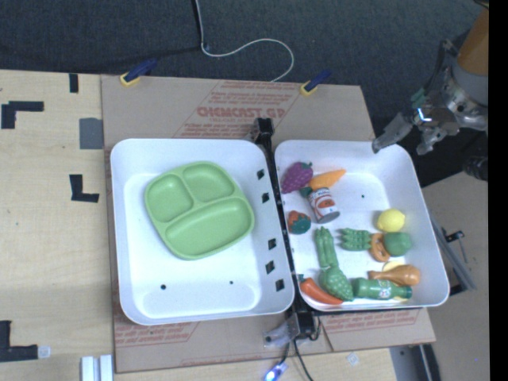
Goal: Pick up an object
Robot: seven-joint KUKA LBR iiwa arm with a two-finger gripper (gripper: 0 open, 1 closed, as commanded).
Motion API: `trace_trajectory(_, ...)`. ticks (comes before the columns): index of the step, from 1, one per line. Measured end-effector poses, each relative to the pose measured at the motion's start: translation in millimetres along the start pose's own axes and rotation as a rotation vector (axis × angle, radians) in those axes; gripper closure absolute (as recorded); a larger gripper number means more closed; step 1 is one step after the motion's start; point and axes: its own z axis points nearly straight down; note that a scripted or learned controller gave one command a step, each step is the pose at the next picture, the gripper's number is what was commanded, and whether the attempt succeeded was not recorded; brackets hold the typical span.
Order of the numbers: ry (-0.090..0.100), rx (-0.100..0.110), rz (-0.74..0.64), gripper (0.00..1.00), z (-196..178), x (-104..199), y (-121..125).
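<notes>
My gripper point(409, 136) hangs over the far right corner of the right bin point(361, 187), its two fingers spread open with nothing between them. Below it in that bin lie several toy foods: purple grapes point(296, 176), an orange carrot point(329, 178), a small can point(323, 204), a yellow lemon point(390, 220), a green lime point(398, 243), a long green vegetable point(325, 248), a green bottle point(382, 290) and an orange drumstick point(398, 274). All of them rest on the bin floor, apart from the gripper.
The left bin point(135, 260) holds a green divided plate point(200, 209). Both bins sit on a cardboard sheet point(230, 109). A white cable point(238, 50) loops behind the bins on the dark cloth. The arm's wrist point(468, 94) stands at the right edge.
</notes>
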Motion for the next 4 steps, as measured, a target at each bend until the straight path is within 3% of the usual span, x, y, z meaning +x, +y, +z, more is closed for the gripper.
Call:
trace_trajectory(1, -0.001, -0.011, -0.005, 0.0, -147.8, 48.5, -20.2)
trace_trajectory(2, -0.002, -0.001, -0.001, 1.0, -149.9, 46.0, -19.8)
trace_trajectory(3, 0.0, -0.01, -0.008, 1.0, -224.6, 133.8, 33.0)
trace_trajectory(4, 0.001, 0.007, -0.001, 1.0, -154.0, 175.2, -38.5)
